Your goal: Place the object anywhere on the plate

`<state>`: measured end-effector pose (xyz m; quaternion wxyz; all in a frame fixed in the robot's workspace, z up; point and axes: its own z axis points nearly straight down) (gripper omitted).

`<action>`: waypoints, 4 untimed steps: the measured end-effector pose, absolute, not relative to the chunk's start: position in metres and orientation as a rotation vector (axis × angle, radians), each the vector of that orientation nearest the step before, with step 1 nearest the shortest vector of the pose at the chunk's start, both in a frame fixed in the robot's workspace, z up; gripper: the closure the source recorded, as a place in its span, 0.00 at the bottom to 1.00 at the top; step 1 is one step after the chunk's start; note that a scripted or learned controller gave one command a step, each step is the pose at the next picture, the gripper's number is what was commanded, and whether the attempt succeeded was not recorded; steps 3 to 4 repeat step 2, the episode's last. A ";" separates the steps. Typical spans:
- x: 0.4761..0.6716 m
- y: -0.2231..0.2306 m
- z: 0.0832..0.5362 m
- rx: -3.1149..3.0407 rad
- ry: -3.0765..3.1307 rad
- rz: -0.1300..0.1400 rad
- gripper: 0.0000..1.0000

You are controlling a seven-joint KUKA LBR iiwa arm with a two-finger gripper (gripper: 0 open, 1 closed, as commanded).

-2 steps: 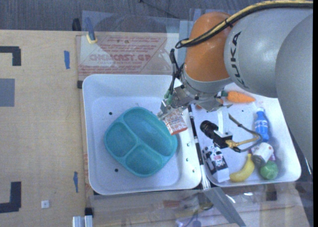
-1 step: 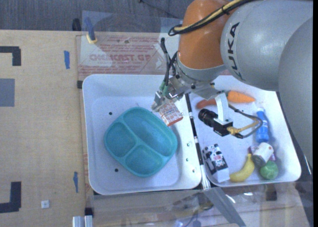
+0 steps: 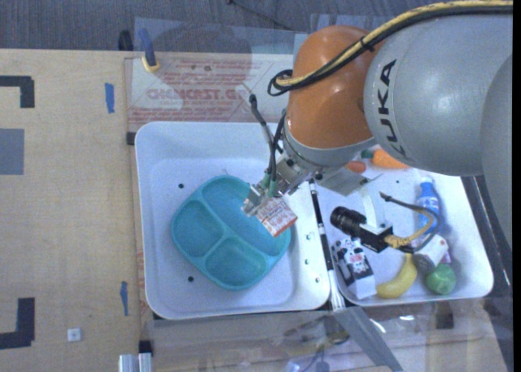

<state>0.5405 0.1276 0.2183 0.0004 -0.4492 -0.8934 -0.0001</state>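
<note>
Camera view: placement step, grey-and-orange arm (image 3: 391,94) over the left white bin (image 3: 155,199).
The gripper (image 3: 267,191) grasps a small red-and-white packet (image 3: 275,214) above the teal compartmented plastic plate's (image 3: 213,236) right edge; release presumably comes next.

the big arm (image 3: 423,77) hides the far part of the right bin (image 3: 480,273); its fingers are too small to tell.

1 fixed overhead camera, slanted down over 2 bins (image 3: 155,199), seemingly close.
</note>
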 end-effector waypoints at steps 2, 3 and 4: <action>0.582 0.147 0.258 -1.297 -2.865 -0.005 0.00; 0.582 0.147 0.258 -1.297 -2.865 -0.005 0.00; 0.582 0.147 0.258 -1.297 -2.865 -0.005 0.00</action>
